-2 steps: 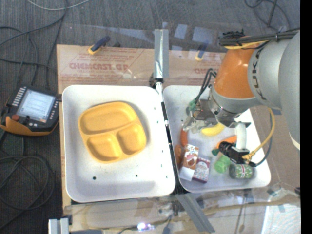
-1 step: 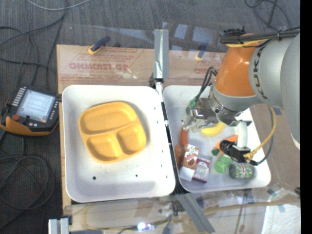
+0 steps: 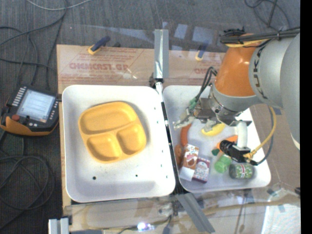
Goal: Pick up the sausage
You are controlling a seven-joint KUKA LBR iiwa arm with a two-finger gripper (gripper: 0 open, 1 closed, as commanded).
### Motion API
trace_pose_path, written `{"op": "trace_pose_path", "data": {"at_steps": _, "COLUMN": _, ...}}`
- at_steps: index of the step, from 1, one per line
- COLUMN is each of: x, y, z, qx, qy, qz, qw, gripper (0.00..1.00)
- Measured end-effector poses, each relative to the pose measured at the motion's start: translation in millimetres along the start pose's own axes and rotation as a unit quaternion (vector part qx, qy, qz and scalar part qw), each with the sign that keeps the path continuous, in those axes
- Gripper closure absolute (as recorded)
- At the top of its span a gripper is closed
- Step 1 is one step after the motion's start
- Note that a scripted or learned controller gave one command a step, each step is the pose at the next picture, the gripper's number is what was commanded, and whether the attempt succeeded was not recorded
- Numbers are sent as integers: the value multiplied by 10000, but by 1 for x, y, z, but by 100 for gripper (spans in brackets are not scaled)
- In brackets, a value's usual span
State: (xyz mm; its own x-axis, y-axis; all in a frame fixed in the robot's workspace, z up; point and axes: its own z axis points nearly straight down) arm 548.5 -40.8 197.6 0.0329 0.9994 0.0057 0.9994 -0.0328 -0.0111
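Here the grey, orange-banded arm's jaws (image 3: 187, 122) hang spread wide just above the slim reddish-orange sausage (image 3: 185, 136) by the right white bin's (image 3: 261, 177) left wall, seemingly poised to close on it.

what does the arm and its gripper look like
The arm is bulky and light grey, with a broad orange band above the wrist and dark lettering on the grey shell. A yellow cable loops down beside it. The gripper is small, dark metal with thin wires running to it.
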Motion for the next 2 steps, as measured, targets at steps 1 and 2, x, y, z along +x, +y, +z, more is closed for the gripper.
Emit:
{"op": "trace_pose_path", "data": {"at_steps": 1, "x": 2, "y": 0, "z": -8, "qx": 16, "qy": 13, "qz": -14, "qw": 10000, "gripper": 100}}
{"op": "trace_pose_path", "data": {"at_steps": 2, "x": 2, "y": 0, "z": -8, "qx": 17, "qy": 13, "qz": -14, "qw": 10000, "gripper": 0}}
